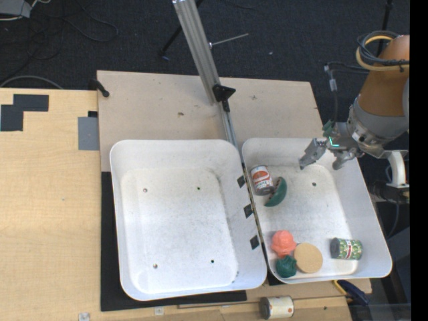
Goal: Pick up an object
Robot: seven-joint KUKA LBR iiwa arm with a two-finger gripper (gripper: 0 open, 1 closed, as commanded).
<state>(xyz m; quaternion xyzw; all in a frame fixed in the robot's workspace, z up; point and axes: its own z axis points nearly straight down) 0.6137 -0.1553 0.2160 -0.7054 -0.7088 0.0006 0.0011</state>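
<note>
While the gripper (326, 155) is hovering open-fingered and empty at the right bin's (374, 227) upper edge, nothing is getting picked yet.

My gripper (326, 156) hangs with fingers spread over the right bin (348, 199), holding nothing. Below it a small can (261, 178) touches a green curved piece (277, 191); a green can (346, 249) lies near the corner.

Dark carpeted floor (120, 25) strewn with cables (40, 2); light wood bench (47, 199); aluminium post (200, 52) slanting over tan board (160, 105).
</note>
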